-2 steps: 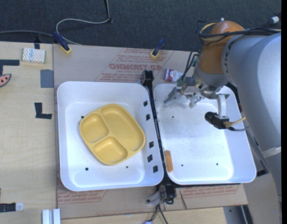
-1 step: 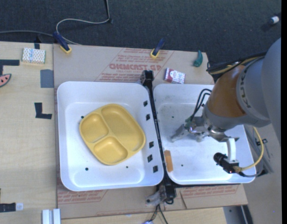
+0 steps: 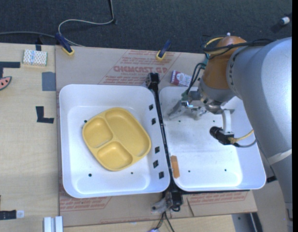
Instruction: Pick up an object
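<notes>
From my remote station, I saw the jaws low over the right bin, whether spread or pressed together I could not tell. The yellow divided tray lay in the left bin, well to their left. A small orange piece sat below them. The bins rested on cardboard over the wooden counter, dark carpet beyond.
</notes>
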Motion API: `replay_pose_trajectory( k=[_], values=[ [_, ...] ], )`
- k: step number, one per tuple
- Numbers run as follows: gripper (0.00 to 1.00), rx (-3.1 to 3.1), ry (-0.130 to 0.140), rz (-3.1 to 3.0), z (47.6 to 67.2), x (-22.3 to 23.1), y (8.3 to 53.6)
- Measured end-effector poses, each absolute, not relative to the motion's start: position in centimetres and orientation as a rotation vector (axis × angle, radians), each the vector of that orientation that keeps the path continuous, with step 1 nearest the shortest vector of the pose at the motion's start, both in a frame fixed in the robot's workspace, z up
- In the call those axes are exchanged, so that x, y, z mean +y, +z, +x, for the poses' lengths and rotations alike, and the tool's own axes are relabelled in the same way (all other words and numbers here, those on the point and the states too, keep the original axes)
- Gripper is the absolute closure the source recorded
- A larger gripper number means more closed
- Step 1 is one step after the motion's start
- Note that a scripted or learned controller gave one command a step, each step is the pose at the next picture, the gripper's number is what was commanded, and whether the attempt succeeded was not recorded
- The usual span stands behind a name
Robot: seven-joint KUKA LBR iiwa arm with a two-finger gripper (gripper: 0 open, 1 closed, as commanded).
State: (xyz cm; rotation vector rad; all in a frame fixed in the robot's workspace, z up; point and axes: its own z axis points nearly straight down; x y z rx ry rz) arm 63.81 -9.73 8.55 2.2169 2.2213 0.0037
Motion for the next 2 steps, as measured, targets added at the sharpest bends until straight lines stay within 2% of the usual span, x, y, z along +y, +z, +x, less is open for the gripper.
replay_pose_trajectory(
  k=[1,2],
  values=[
    [1.00,2.222,0.002,2.216,63.80,-9.75,9.58],
    [1.00,2.225,0.002,2.216,63.78,-9.68,10.50]
  ],
)
